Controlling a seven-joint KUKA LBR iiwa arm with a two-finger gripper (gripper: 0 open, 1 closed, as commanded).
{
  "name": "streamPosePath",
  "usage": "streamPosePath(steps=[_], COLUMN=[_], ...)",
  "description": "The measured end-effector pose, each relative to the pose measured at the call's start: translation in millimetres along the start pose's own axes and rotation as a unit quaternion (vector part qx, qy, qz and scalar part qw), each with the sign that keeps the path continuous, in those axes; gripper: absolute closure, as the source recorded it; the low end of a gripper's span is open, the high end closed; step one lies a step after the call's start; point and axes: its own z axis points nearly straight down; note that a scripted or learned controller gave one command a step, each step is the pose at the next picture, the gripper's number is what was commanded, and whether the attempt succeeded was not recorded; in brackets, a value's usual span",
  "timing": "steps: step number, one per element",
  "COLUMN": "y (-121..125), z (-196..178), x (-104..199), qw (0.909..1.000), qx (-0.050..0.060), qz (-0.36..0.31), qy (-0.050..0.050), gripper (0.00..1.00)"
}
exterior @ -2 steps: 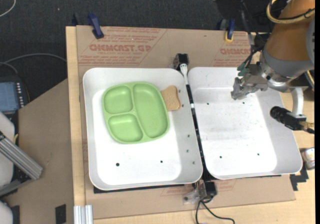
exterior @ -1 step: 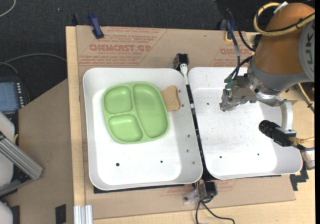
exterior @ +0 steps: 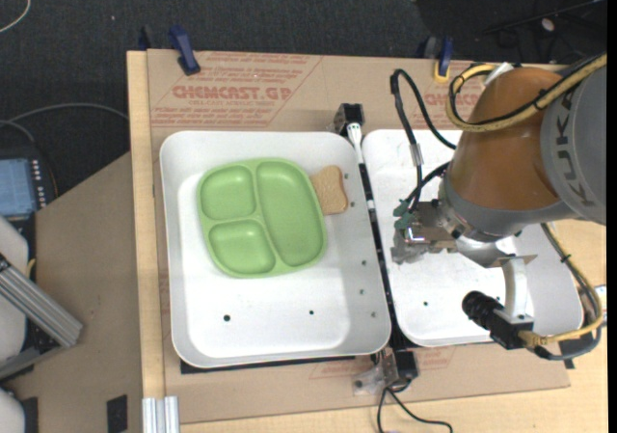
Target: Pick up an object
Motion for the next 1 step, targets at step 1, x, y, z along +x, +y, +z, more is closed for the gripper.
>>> streamPosePath(steps=[1], y=[4.0], z=[-53.4], x=[61.8], qw=[1.0000], qx=[-0.007], qz=[-0.001], qy=[-0.001], gripper=[1.00])
